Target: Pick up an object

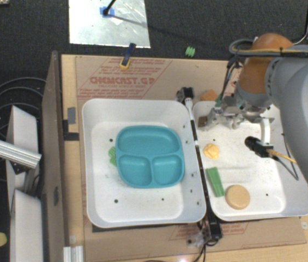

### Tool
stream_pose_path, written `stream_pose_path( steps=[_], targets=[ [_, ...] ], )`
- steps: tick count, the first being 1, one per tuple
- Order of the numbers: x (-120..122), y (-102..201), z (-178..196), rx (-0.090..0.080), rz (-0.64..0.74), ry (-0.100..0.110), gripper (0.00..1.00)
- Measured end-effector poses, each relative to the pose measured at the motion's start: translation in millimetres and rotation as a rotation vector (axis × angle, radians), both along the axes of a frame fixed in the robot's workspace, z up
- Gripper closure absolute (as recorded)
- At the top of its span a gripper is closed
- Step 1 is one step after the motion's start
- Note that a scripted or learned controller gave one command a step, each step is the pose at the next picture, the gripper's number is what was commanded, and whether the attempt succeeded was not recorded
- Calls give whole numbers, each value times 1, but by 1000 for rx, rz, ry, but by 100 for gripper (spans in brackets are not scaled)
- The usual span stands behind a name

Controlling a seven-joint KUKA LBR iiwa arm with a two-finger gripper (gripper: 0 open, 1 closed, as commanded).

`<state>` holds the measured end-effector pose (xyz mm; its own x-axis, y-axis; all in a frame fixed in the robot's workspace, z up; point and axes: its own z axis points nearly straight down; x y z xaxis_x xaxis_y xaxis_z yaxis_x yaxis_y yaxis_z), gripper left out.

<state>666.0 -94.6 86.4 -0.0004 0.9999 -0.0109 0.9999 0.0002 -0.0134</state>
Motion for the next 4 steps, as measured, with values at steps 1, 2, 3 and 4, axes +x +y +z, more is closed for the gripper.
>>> stream_pose_path(
  steps=[1,2,3,4],
  targets=[
    [0,1,0,-3,2,-1,0],
    [0,1,0,-1,-1,0,0],
    [0,1,0,-2,1,-1,0],
    [0,1,0,-1,0,-1,0]
  ],
)
